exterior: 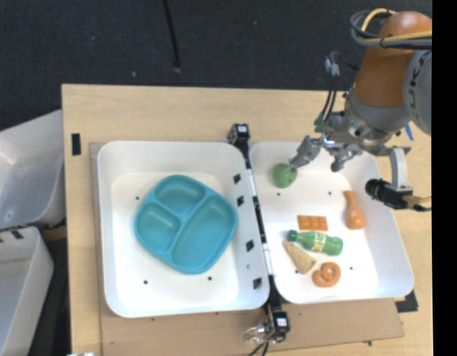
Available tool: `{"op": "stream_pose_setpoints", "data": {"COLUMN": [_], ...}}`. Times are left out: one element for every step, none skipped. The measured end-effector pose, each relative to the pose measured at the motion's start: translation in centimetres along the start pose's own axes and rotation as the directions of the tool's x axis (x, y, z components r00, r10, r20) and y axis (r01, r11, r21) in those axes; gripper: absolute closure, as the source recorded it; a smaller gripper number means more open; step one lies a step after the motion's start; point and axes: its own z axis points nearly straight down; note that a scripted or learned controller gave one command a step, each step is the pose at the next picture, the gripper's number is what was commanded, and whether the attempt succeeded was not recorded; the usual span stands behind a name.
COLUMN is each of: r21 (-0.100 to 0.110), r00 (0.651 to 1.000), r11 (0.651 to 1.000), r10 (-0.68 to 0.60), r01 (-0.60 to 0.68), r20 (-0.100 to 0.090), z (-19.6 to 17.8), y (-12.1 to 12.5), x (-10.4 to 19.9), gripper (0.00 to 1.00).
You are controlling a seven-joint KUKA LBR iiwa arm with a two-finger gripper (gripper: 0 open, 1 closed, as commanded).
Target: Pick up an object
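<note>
While the arm [384, 73] hangs over the far edge of the right bin [377, 273], the bench [80, 221] carries two white bins, and the left bin [117, 273] holds a blue tray [185, 222] with three compartments. The gripper [323, 153] sits at the right bin's 12 o'clock with its fingers spread wide and nothing between them.

Any of the right bin's toys could be the target. The green ball [285, 175] lies at about 10 o'clock in that bin, just beside the left fingertip and nearest of all. An orange drumstick [353, 211] lies at 3 o'clock. Near the centre are an orange cracker [312, 223], a green bottle [315, 242], a tan wedge [300, 257] and an orange ring [326, 274], crowded close together.

The likely trouble: the ball is round and lies off to one side of the open fingers, so a descent that is not centred could nudge it and send it rolling toward the bin wall. A try at the central cluster risks catching two pieces or pushing them apart.

The bottle bears a yellow label, too small to read. No other writing can be made out.
</note>
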Motion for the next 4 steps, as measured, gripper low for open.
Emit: {"op": "stream_pose_setpoints", "data": {"r21": [-0.014, -0.009, -0.01, -0.01], "r00": [1.0, 1.0, 1.0, 1.0], "r11": [1.0, 1.0, 1.0, 1.0], "r10": [-0.002, 0.0, 0.001, 0.003], "r01": [0.002, 0.0, -0.001, -0.003], "r20": [0.001, 0.003, 0.004, 0.003], "z": [-0.8, 5.5, 10.2, 14.3], "y": [0.2, 0.2, 0.6, 0.6], "x": [0.0, -0.2, -1.2, -1.3], "gripper": [0.0, 0.0, 0.0, 0.0]}}
